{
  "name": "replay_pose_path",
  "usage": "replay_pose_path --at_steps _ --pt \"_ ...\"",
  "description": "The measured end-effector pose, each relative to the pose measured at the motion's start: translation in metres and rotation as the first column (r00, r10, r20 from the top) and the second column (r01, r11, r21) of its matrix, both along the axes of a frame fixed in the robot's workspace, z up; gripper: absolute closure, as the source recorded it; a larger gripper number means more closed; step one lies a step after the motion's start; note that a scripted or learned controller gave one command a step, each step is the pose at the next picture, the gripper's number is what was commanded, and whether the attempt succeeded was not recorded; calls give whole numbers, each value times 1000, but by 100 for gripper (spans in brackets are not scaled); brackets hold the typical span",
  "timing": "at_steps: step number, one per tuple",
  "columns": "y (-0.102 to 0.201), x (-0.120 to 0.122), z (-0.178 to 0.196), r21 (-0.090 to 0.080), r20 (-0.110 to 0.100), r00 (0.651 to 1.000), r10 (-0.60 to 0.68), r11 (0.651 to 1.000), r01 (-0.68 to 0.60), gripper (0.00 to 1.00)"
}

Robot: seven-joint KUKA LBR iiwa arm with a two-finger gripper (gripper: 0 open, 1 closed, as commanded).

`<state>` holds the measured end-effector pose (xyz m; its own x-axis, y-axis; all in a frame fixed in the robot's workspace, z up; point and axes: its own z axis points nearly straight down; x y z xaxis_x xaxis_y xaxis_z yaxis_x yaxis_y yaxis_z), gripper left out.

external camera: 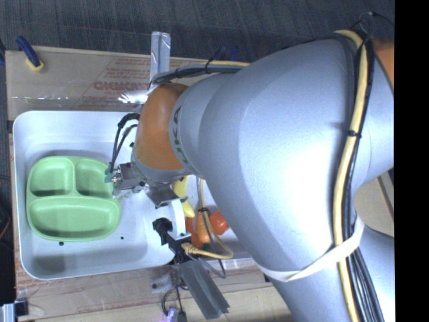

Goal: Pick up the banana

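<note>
- Camera view: the grey arm (281, 153) reaches in from the right and covers much of the scene; its orange band (157, 136) sits above the wrist, over the white bin (80, 260).
- The pincer (119, 178) hangs low over the bin, just beside the right edge of a green divided tray (67, 200). Whether it is apart or together I cannot tell; the wrist hides it.
- The banana (184, 196) lies to the right of the pincer, under the wrist, with no part of it seen between the pincer's tips.
- The banana shows as a short yellow strip, mostly hidden by the arm, pale yellow and slightly curved.
- An orange object (209, 225) lies just below and right of the banana, close to touching it.
- The green tray has two small compartments on top and one long compartment below.
- The bin rests on a wooden worktop (80, 79).
</note>
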<state>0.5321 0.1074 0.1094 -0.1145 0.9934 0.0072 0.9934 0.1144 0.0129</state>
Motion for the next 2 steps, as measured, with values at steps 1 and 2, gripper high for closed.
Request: replay_pose_path --at_steps 1,2 --pt "69 9 82 -12 -21 999 -41 999 40 100" --pt "57 110 199 -13 -19 988 -154 988 153 100"
